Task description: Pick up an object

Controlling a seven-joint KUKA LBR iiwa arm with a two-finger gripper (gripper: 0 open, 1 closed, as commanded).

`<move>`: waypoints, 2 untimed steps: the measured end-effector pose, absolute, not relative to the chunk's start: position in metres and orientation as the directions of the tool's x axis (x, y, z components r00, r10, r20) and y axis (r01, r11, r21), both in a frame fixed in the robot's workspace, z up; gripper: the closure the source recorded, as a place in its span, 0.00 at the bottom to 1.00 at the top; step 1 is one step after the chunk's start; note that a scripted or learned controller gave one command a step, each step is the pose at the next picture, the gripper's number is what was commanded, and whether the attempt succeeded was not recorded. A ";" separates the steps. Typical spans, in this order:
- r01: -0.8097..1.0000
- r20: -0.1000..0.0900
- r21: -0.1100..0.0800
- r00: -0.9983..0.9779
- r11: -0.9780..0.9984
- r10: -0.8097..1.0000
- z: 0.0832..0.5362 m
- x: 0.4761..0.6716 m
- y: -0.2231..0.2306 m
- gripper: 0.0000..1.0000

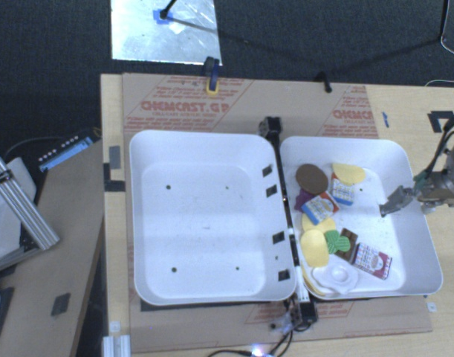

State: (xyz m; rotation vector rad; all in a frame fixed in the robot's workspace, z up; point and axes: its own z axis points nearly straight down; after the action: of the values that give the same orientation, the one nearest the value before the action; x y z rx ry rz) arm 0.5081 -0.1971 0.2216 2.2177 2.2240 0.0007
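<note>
2 white bins (204, 222) sit on cardboard-topped bench (241, 103); hand (397, 199) state unclear.

Reaching in low over the right rim of the right bin (423, 222), gripper (394, 201) tilted down toward its floor.

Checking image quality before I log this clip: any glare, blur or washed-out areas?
Camera view: the metal sheet at the top shows bright glare; the white bins look slightly washed out; the gripper at the right edge is soft; the toy items remain distinguishable.
</note>
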 end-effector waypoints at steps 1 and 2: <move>1.000 0.005 -0.005 -0.009 0.009 1.000 0.078 0.520 -0.138 0.00; 1.000 -0.001 0.001 0.000 0.000 1.000 0.084 0.511 -0.174 0.00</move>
State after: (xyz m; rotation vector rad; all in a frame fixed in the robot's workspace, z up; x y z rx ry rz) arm 0.5109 -0.1738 0.0845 2.2209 2.2207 -0.0002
